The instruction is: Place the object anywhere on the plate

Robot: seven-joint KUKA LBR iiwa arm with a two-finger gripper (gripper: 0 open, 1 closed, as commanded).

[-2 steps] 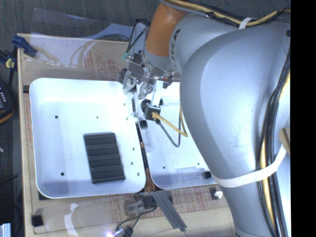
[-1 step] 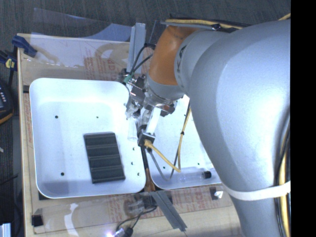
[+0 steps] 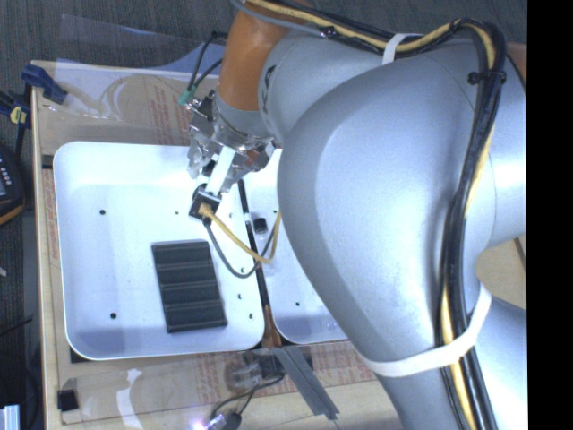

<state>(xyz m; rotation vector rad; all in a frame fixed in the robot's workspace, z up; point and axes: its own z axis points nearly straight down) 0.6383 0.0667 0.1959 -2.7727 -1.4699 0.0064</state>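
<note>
Camera view: gripper (image 3: 210, 164) above left bin's (image 3: 81, 240) far right part.
Grip state: you cannot tell.
Dark ribbed slab (image 3: 188, 285): flat in left bin, near side, apart from gripper.

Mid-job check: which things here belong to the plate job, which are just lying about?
Job: dark ribbed plate, in the left bin; gripper, over that bin's far right part.
Lying about: blue clamp at bench's far left corner; right bin.
</note>
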